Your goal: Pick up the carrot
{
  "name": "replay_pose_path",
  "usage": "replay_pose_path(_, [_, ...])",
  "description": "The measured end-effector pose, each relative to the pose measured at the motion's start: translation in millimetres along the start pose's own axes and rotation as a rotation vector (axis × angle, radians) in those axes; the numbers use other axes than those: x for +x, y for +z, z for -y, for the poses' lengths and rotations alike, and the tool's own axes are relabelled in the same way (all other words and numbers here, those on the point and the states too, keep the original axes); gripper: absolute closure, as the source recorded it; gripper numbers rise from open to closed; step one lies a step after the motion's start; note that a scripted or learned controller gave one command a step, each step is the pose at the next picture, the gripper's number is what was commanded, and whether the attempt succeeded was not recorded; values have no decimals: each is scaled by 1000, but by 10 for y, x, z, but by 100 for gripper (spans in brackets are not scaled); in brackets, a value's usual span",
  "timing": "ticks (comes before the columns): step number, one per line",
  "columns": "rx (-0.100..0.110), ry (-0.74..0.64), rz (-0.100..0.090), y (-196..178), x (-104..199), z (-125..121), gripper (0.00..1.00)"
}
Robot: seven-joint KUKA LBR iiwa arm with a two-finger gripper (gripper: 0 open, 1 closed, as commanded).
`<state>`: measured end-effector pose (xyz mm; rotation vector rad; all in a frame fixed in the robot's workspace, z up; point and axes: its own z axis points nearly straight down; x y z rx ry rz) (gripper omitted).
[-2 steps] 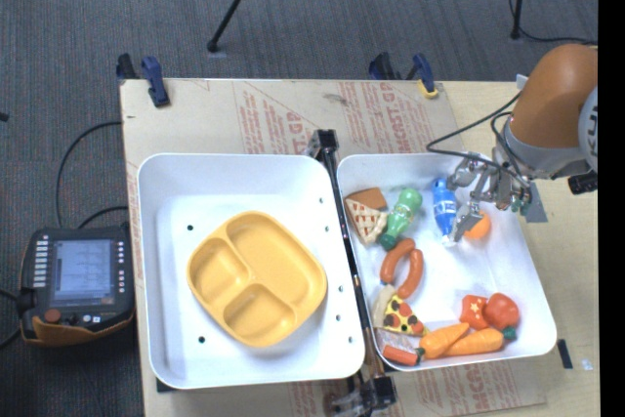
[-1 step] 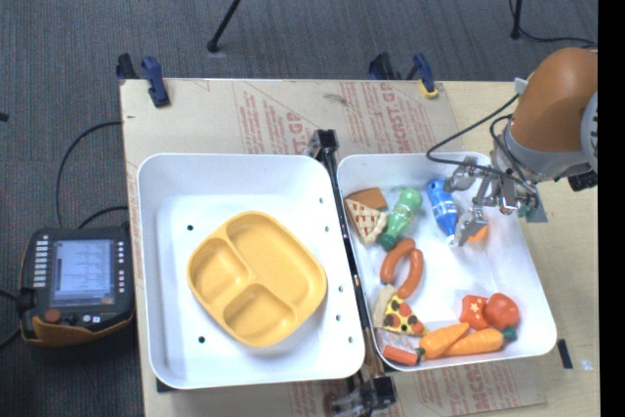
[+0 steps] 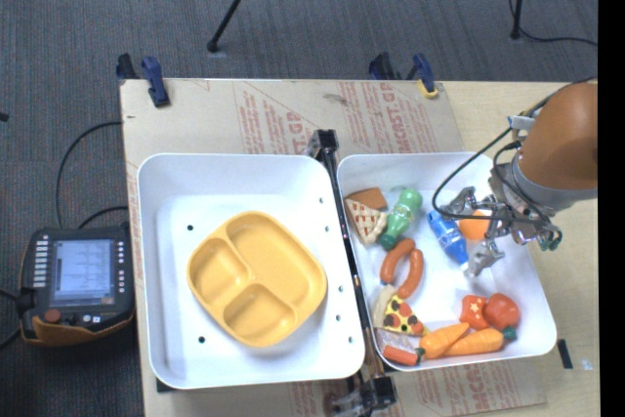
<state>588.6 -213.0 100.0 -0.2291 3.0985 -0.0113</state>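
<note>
While claw hovers above right bin, grip unclear, carrot lies apart; bench lettering unreadable.

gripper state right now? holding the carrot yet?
Gripper: cannot be told whether open or closed from this view; it is over the right bin. Carrot lies in that bin near the front edge, not held.

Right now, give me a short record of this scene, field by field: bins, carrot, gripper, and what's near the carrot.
left bin: holds a yellow divided plate
right bin: holds toy food
carrot: lying at the right bin's near edge
gripper: above the right bin, apart from the carrot
carrot neighbours: tomato, pizza slice
also in right bin: sausages, blue bottle, green bottle
</note>
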Motion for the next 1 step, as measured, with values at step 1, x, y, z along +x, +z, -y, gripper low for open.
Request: replay_pose_path(1, [-1,5,3,-106,-12,3,100])
